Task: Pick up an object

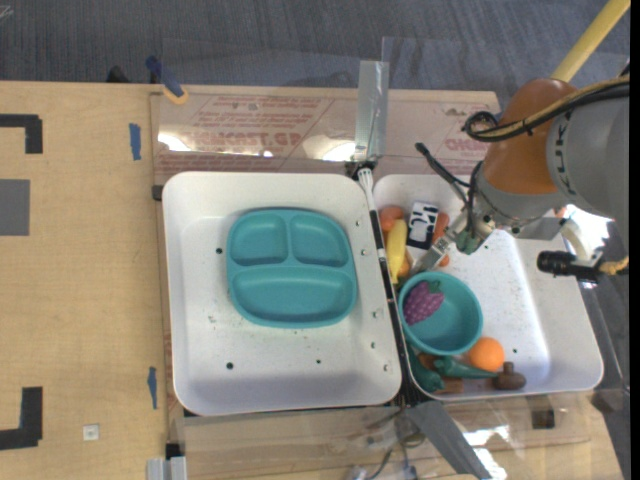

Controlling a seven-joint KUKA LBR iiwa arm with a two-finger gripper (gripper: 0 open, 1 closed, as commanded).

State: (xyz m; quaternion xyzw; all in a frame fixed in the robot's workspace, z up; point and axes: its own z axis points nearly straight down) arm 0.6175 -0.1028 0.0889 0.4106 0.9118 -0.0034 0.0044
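Bench and bins

Light wooden bench (80, 298), marked with black tape corners and blue tape strips. Bearing two shallow white bins side by side, touching: left bin (190, 348), right bin (560, 348). Behind them, a clear plastic sheet (260, 128) lying flat.

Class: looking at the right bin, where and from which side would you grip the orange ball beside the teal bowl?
Grip the orange ball across its middle, coming straight down from above. It is round, and the teal bowl crowds its left, so set the fingers along the bowl-free axis.
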